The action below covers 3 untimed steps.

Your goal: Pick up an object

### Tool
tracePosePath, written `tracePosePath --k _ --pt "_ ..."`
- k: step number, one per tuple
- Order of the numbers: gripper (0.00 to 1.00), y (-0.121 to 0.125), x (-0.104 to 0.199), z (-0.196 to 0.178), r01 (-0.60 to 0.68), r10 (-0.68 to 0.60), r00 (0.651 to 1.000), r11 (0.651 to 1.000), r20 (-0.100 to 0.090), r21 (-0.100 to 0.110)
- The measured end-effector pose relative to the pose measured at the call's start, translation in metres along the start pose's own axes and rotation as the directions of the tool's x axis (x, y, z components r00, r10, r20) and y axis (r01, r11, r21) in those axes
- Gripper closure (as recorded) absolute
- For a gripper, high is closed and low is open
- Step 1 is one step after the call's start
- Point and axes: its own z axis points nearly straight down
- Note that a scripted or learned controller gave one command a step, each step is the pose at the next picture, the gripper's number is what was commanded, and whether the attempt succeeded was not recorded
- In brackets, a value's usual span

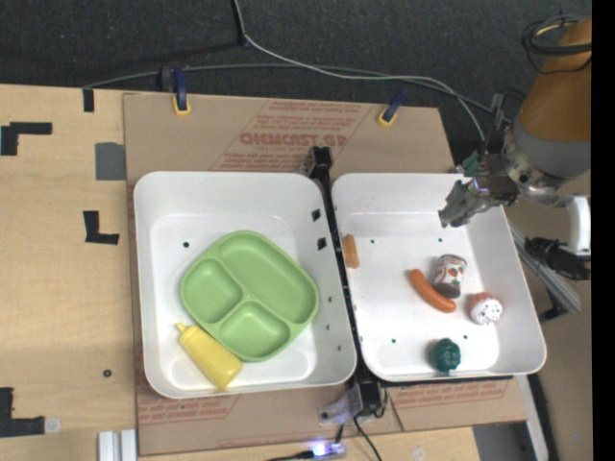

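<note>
the hand [459, 209] hangs over the upper right corner of the right bin [384, 195], dark and small against the white; whether its tips are apart or together i cannot tell, and nothing shows between them. nearest below it stands a small can [449, 272] with a printed label, and touching the can's lower left lies an orange-red sausage [431, 291]. just right of these sits a white and red ball-like piece [486, 309], and lower down a dark green round thing [445, 354]. a small orange piece [351, 251] lies by the divider. any would serve; the can looks stiff and light, best taken across its sides, though its smooth wall may slip. the sausage seems light too, best gripped across its middle. in the left bin [154, 200] rest a green plate [250, 296] and a yellow bottle [209, 355].
</note>
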Motion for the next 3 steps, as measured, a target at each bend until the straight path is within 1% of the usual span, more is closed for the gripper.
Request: tracePosePath --k 1,2,3 --pt "1.0 0.001 0.043 0.01 -0.001 0.001 1.0 1.0 0.0 0.001" --pt "1.0 0.008 0.089 0.011 -0.001 0.001 1.0 1.0 0.001 0.001" --pt "1.0 0.019 0.134 0.023 -0.001 0.001 1.0 1.0 0.0 0.003"
